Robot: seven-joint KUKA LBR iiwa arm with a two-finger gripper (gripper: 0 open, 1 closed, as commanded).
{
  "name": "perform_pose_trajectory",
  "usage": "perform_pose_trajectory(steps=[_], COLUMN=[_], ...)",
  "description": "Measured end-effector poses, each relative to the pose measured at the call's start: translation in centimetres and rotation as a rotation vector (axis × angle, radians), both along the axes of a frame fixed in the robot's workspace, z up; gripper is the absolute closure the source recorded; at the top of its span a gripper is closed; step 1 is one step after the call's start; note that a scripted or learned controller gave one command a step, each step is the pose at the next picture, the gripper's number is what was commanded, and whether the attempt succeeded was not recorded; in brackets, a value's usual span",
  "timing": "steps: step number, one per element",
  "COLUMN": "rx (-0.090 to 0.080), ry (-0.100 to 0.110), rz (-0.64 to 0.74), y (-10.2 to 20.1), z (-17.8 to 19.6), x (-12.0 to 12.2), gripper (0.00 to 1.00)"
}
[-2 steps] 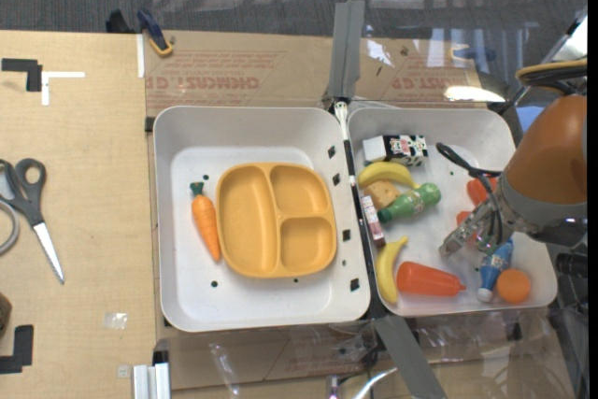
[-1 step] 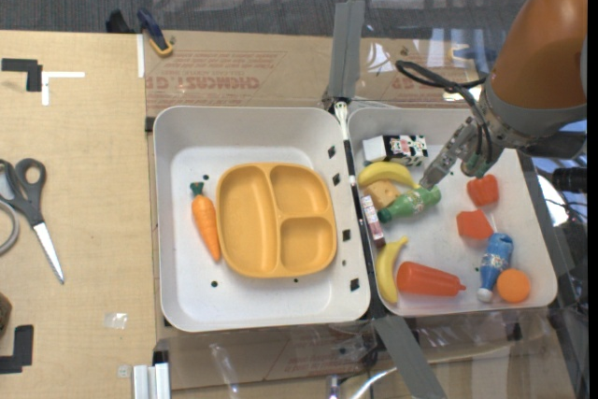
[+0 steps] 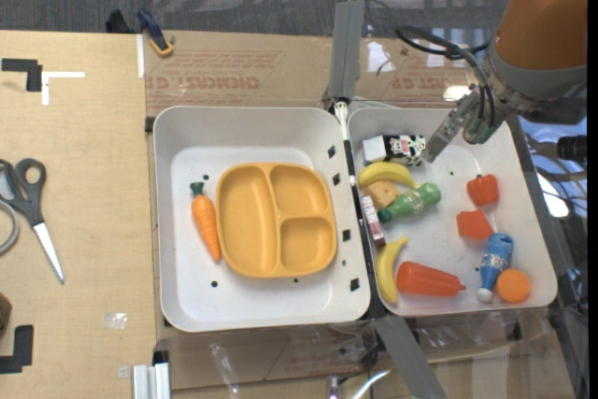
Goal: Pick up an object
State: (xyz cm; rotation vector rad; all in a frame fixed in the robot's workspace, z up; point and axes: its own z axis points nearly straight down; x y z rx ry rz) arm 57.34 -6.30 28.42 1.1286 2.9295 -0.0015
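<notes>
Nearest you, the arm [image 3: 547,5] is reaching in from three o'clock, and its gripper [image 3: 437,145] is hovering over the right bin [image 3: 534,294]; whether it's spread, you cannot tell. At its nine o'clock, just beside, the black-and-white carton [image 3: 404,147] is lying; the bananas [image 3: 385,175] are sitting at seven o'clock.

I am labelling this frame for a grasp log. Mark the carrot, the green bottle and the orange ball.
carrot [image 3: 206,224]: camera view, middle of its orange body.
green bottle [image 3: 411,202]: camera view, middle of its body.
orange ball [image 3: 513,285]: camera view, centre of the ball.
</notes>
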Motion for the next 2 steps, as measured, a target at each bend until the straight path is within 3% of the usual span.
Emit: perform_pose_trajectory(steps=[1,2], rx=[0.0,0.0], ry=[0.0,0.004], rz=[-0.127,-0.236], y=[3.8,6.8], z=[1.8,-2.3], x=[6.0,-1.8], gripper=[1.0,1.0])
